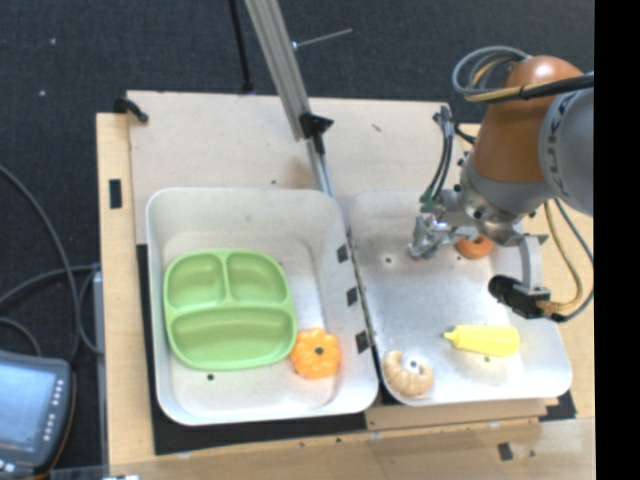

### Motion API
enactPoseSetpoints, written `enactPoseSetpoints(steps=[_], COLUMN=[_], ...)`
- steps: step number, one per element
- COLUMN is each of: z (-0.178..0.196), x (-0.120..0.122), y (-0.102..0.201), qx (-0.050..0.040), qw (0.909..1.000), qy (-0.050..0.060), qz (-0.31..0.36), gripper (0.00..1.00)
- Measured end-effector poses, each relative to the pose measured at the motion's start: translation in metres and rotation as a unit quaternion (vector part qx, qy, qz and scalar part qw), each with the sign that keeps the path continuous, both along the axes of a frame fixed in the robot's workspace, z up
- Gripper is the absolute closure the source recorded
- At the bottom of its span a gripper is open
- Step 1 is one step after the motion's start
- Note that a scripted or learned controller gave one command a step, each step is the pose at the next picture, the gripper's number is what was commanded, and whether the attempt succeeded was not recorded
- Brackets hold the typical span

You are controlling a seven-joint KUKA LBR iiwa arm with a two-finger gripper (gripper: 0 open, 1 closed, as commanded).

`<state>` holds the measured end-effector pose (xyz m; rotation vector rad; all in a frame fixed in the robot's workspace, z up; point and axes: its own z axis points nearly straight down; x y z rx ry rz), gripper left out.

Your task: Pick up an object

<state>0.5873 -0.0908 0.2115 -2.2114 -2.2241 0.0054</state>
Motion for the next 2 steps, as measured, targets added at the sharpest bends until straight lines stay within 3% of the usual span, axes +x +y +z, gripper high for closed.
enactPoseSetpoints(steps=[1, 2], z=[0.096, 0.086], x=[-0.015, -0.030], y=[0.071, 0.166], qx=[0.0002, 0.0005], qw=[1.0000, 1.0000], qy=[-0.008, -0.003], qz=[0.001, 0.002], gripper=[1.00, 1.00])
